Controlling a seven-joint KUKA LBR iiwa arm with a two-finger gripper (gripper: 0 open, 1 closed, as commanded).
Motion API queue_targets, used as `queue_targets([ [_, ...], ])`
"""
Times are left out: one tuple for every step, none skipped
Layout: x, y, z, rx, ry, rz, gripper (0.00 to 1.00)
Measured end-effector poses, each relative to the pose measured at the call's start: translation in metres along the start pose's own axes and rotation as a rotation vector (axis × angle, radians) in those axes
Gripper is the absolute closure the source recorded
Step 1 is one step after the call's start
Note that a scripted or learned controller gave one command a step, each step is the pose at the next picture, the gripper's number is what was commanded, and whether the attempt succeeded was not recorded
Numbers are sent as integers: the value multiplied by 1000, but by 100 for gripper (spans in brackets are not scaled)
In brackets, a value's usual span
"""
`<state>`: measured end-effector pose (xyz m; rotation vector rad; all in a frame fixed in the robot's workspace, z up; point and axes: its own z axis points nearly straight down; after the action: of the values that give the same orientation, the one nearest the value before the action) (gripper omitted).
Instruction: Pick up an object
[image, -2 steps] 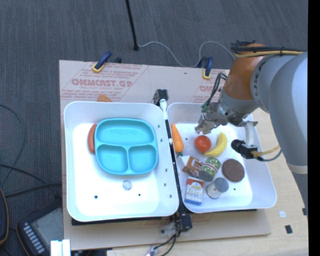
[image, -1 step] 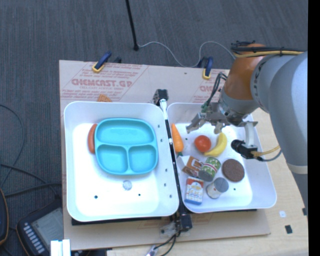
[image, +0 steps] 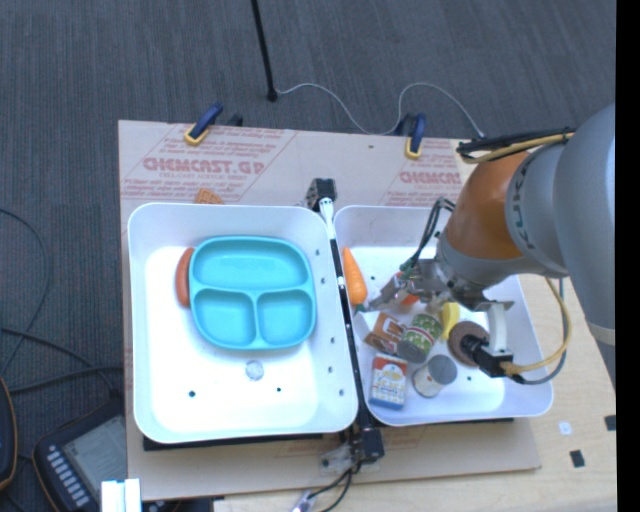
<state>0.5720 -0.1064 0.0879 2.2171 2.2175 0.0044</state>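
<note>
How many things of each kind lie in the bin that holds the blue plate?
Blue divided plate: 1
Orange-red sausage-shaped thing: 1
Small pale disc: 1
Total: 3

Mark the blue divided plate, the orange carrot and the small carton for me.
blue divided plate (image: 250, 268), camera view, bare floor of its large compartment.
orange carrot (image: 353, 278), camera view, middle of its body.
small carton (image: 388, 383), camera view, top face.

You'll see that your arm (image: 580, 200) is a thick, rounded grey shell that gives way to a glossy orange band (image: 485, 215) above the wrist, with dark cables (image: 515, 143) along its upper edge and a small grey-metal gripper (image: 400, 290) at the tip.
</note>
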Motion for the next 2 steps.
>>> queue_targets([
  [0,1,-11,-3,0,0,100],
  [0,1,-10,-2,0,0,0],
])
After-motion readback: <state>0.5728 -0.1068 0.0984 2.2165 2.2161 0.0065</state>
